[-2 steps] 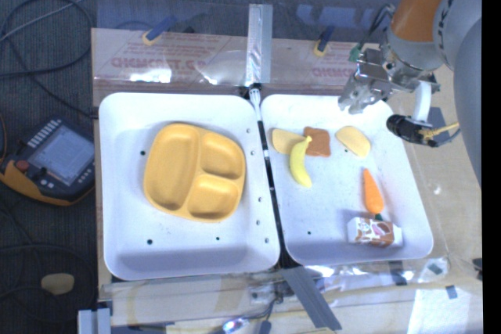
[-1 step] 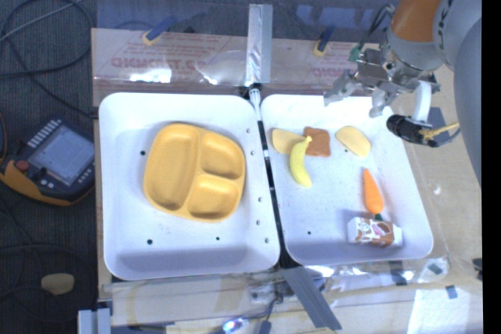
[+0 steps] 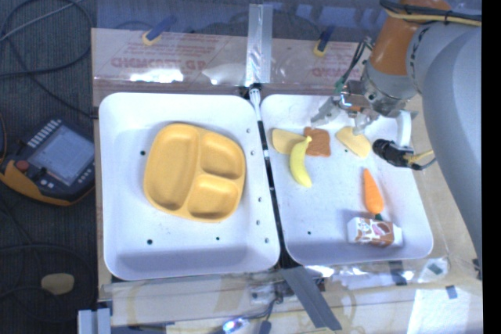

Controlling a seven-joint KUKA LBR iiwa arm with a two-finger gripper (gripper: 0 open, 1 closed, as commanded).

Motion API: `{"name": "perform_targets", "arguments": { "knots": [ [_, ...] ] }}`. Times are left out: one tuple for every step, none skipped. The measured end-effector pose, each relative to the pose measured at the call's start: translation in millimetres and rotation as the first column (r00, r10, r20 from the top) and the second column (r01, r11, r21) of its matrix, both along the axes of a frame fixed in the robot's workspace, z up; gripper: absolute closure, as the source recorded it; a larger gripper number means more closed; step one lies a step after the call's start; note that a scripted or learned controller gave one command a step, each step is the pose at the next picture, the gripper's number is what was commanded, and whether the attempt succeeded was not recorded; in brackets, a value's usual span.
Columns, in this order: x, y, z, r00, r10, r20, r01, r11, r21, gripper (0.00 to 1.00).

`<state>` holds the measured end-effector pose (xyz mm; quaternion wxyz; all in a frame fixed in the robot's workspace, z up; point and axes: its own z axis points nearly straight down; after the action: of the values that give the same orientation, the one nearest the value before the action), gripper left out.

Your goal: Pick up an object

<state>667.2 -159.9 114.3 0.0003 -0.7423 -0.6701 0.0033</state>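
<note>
The bench carries 2 shallow white bins side by side. The left bin [image 3: 117, 246] holds 1 yellow compartment tray [image 3: 196, 170] with 3 recesses, lying near the bin centre and skewed slightly.

The right bin [image 3: 415, 246] holds the loose items. Taking the bin centre as the clock hub:
- Banana [image 3: 300, 164]: toward 9 o'clock, lying roughly along the 12-to-6 line.
- Pale yellow slice [image 3: 283, 140]: toward 10 o'clock, touching the upper end of the banana.
- Brown square piece [image 3: 318, 143]: toward 11 o'clock, just beside the banana top on its 3 o'clock side.
- Pale yellow wedge [image 3: 354, 141]: toward 12 o'clock, lying flat on the bin floor.
- Carrot [image 3: 373, 192]: toward 3 o'clock, long axis running 12 to 6.
- Small printed carton [image 3: 375, 231]: toward 5 o'clock, lying on its side, just below the carrot tip.

The arm enters from 3 o'clock of the view, orange band at the top right. The gripper [image 3: 344, 113] hangs over the far edge of the right bin, at 12 o'clock of the bin hub. Its 2 fingers stand apart, with 1 fingertip [image 3: 322, 116] pointing toward the brown square piece and the other above the pale yellow wedge. Nothing sits between the fingers.

A handheld controller [image 3: 48, 160] lies on the floor at 9 o'clock of the left bin.
</note>
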Motion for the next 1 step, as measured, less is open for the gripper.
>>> {"name": "perform_targets", "arguments": {
  "knots": [
    [0.9,-18.6,47.5,0.979,0.205,0.001,-0.205,0.979,0.000,0.00]
  ]
}}
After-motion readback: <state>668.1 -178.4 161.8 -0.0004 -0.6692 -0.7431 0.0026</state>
